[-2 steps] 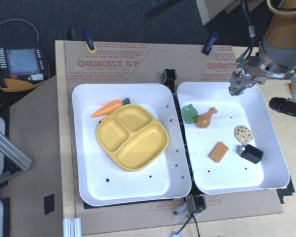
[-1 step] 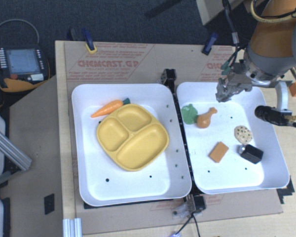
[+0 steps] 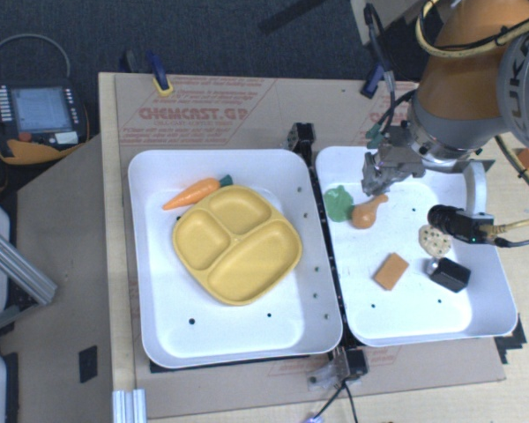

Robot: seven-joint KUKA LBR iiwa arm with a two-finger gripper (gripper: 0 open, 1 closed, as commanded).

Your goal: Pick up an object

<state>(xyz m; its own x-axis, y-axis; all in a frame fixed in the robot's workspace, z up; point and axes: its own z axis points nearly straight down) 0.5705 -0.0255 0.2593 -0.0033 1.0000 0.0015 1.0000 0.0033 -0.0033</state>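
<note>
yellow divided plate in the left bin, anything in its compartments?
Empty. The yellow plate lies flat in the left bin, all three compartments bare; the carrot lies outside its rim.

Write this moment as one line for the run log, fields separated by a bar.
gripper: above right bin, at pear-shaped toy | grasp: not confirmed | left bin: yellow divided plate, carrot
</note>
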